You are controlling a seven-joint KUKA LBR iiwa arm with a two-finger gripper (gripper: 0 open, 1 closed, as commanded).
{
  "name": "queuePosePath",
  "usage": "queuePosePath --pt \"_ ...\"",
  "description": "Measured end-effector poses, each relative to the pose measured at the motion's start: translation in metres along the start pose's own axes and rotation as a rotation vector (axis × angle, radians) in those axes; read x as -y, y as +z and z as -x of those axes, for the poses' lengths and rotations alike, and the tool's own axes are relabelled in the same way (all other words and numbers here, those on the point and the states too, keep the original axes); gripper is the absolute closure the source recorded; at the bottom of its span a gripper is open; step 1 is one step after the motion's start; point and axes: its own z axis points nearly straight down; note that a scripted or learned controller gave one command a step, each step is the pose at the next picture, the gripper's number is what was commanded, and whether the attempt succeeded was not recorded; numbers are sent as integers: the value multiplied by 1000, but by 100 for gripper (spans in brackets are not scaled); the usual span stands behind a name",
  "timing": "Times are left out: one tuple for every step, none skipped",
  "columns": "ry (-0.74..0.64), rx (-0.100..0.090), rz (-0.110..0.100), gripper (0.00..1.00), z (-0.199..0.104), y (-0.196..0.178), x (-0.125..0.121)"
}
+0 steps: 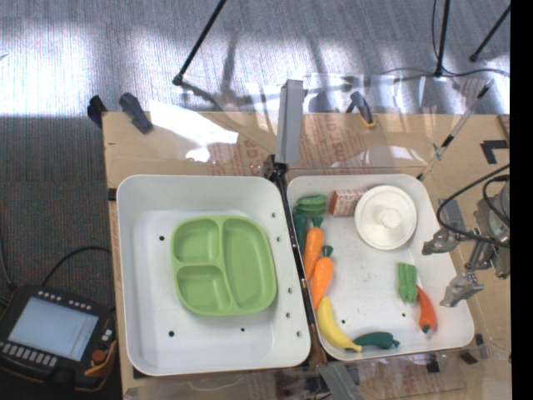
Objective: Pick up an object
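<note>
My gripper hangs at the right rim of the right bin, its two fingers spread apart and open, with nothing between them. Just left of it lie a small orange carrot and a green bean pod. Along the bin's left wall sit two larger carrots, a yellow banana and a dark green pepper. A white round bowl rests upside down at the back, beside a small can and a green toy.
The left bin holds a light green divided plate. A grey upright post stands behind the gap between the bins. A teach pendant lies on the floor at lower left.
</note>
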Motion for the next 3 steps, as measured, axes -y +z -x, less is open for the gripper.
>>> queuePosePath --pt "99 -1 0 0 -7 150 3" --pt "-8 18 -5 0 105 30 5" --pt "0 -10 4 0 48 136 -17"
